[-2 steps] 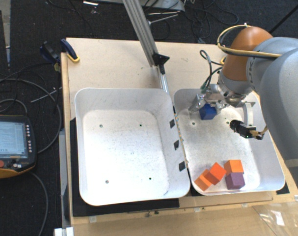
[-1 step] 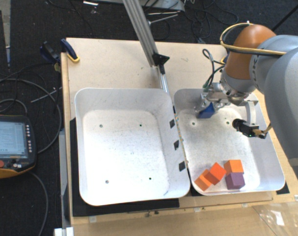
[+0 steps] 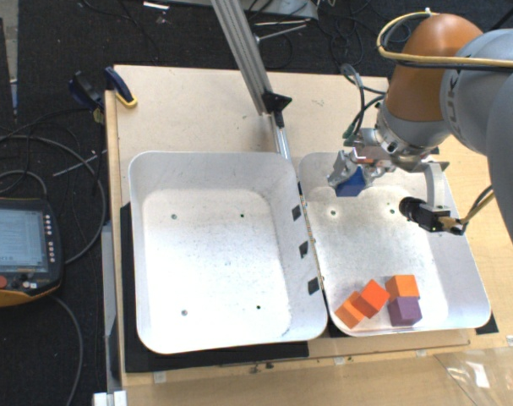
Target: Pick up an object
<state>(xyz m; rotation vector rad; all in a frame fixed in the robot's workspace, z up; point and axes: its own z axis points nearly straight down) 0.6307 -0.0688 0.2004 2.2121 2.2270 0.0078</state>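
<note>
- Camera view: gripper hangs over the far end of the right bin, fingers closed around a blue block, apparently lifted.
- Pick looks largely done; raising clear remains.
- Orange blocks and purple block lie at the near end.

A robotics lab test cell

A grey arm reaches over a plywood desk bearing two white bins; a teach pendant lies on dark carpet among loose cables, with an aluminium camera strut rising behind.
</note>
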